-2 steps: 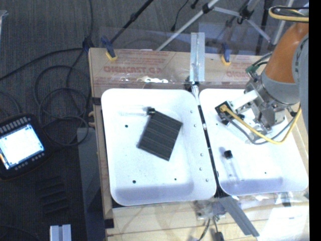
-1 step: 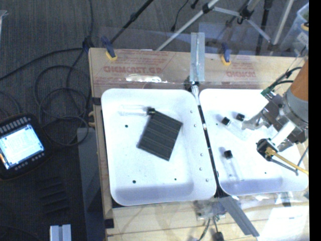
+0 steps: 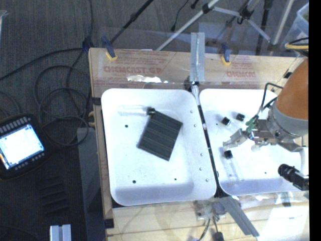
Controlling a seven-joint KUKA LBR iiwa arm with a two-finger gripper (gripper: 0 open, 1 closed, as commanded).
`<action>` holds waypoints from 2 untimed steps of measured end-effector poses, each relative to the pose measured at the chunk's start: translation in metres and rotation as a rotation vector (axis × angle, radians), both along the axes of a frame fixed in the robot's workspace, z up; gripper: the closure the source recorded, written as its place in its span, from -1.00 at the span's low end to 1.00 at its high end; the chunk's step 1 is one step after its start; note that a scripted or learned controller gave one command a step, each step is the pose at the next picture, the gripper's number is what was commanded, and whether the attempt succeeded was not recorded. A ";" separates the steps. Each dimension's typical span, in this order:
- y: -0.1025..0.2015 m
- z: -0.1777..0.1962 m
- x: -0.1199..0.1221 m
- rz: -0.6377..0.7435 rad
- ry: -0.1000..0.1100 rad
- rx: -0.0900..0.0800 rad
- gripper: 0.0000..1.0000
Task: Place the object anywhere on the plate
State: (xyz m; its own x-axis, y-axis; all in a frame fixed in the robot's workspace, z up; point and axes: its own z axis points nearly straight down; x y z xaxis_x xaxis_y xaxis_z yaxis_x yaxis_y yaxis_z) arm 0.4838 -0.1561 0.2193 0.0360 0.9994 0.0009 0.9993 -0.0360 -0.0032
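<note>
Dark ribbed rectangular plate lies in left white bin. Tool over right white bin; its opening cannot be told.

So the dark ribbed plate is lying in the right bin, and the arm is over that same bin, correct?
Not quite. The camera view shows the dark ribbed plate lying in the left bin, not the right one. The arm is indeed over the right bin, with its gripper above it.

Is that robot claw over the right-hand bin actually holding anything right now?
It cannot be told: the gripper hangs over the right bin, too small and blurred to show anything held.
</note>
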 end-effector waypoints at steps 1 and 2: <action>0.058 0.056 0.001 0.469 -0.003 0.000 -1.00; 0.116 -0.008 0.011 1.240 -0.003 0.004 -1.00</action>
State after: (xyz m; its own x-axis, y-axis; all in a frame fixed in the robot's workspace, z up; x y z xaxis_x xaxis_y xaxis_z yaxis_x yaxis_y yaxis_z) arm 0.4950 -0.0402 0.2111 -0.9334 0.3590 0.0024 0.3590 0.9334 0.0013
